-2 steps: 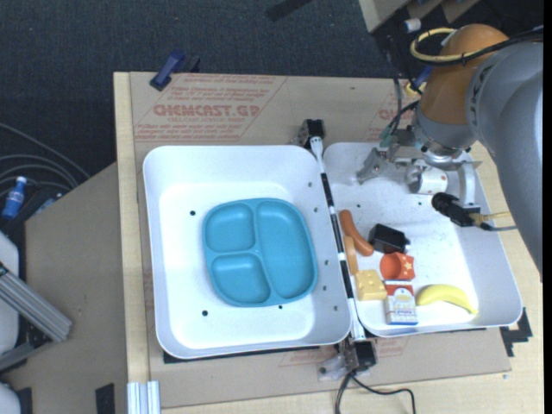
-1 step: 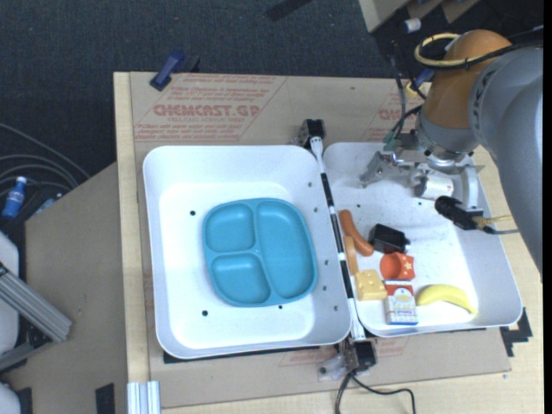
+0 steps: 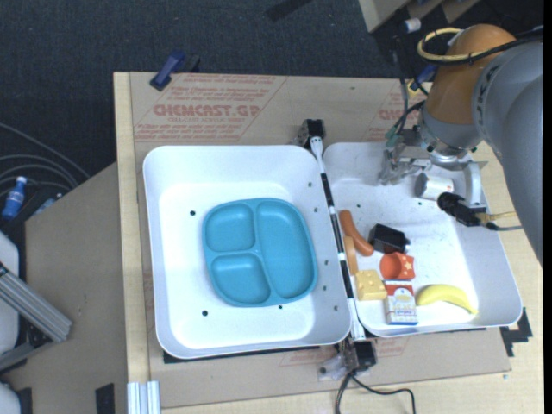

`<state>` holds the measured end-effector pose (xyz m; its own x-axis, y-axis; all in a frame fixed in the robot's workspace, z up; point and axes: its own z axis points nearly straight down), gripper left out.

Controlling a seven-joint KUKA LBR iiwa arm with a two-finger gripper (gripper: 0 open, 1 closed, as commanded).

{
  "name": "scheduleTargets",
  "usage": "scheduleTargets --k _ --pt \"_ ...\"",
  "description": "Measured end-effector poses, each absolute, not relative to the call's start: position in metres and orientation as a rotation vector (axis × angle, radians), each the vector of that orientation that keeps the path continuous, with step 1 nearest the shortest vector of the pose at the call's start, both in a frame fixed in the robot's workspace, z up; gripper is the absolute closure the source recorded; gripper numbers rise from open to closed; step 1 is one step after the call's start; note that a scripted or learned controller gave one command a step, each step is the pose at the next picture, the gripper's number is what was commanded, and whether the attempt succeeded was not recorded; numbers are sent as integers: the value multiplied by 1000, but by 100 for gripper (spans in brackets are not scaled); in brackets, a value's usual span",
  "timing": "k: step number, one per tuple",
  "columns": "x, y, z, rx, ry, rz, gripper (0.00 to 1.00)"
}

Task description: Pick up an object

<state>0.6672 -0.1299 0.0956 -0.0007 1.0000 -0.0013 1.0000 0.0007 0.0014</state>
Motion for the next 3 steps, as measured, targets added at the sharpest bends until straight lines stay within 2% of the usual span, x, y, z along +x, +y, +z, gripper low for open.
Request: scheduleTargets --k 1,2,3 --pt "667 -130 95 2219 2221 0 0" --pt "667 -142 85 2221 2223 3 0" --pt "667 -121 85 2222 2224 -1 0"
